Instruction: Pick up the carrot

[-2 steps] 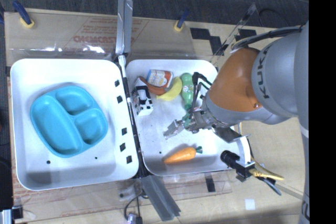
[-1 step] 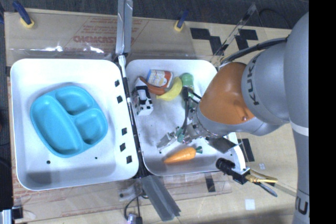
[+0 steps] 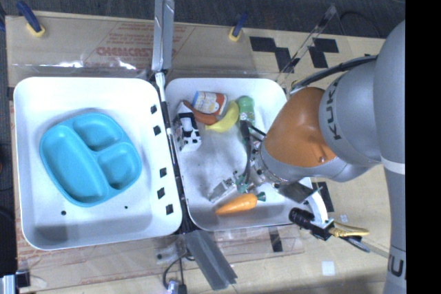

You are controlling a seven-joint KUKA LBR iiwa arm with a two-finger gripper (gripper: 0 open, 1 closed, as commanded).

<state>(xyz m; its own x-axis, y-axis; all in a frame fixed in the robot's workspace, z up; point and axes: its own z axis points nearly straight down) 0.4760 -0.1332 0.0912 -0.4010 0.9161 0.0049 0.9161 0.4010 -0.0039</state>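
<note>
An orange carrot (image 3: 236, 204) with a green stub at its right end lies near the front edge of the right bin (image 3: 207, 218). My gripper (image 3: 234, 184) reaches in from the right, low over the bin floor, just above the carrot. Its metal tips sit beside the carrot's upper side, and nothing shows between them. The arm's orange band and grey wrist cover the right part of the bin.
In the right bin's far part lie a yellow banana (image 3: 224, 122), an orange-red packet (image 3: 207, 102), a green item (image 3: 245, 107) and a black-and-white toy (image 3: 187, 133). The left bin (image 3: 34, 217) holds a blue divided tray (image 3: 89, 156).
</note>
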